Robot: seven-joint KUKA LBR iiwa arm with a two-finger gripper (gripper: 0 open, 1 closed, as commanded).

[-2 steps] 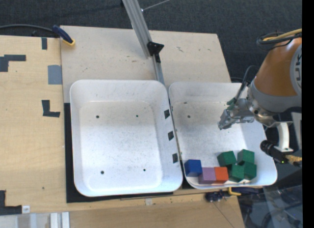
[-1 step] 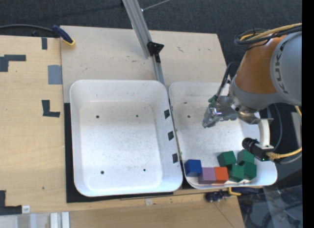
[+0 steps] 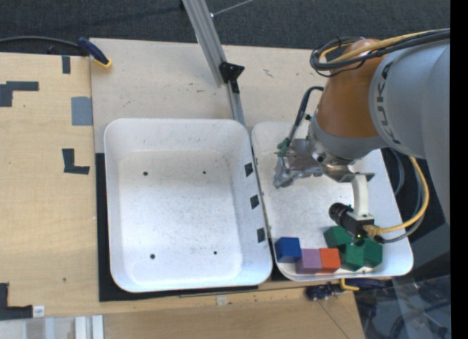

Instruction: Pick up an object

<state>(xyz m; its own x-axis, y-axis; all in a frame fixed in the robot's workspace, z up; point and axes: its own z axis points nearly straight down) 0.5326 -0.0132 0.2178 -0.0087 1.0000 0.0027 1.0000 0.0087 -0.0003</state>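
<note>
While the grey arm (image 3: 409, 96) with its orange band (image 3: 349, 107) reaches in from the right of the frame, its gripper (image 3: 287, 173) hangs over the upper left part of the right bin (image 3: 272, 206), close to the wall that this bin shares with the left bin (image 3: 175, 206). Whether the fingers are spread or pressed together cannot be told from this angle, and nothing is seen between them.

All the objects lie together along the lower edge of the right bin, in the lower right of the frame. From left to right stand a blue block (image 3: 288, 249), a purple block (image 3: 311, 259) and an orange block (image 3: 330, 258), the 3 touching or nearly touching in a row. Just right of them sit 2 green blocks (image 3: 352, 251), one partly against the other, beside the bin's lower right corner. A black fitting (image 3: 344, 217) on the arm's white link hangs just above the green pieces. The gripper is well apart from this cluster, higher in the frame.

The left bin shows a speckled white floor with 4 small dark dots. A slanted metal rail (image 3: 208, 34) runs from the top of the frame down to the gap between the bins. At the upper left, a blue and yellow tool (image 3: 95, 51) lies at the corner of the bench.
</note>
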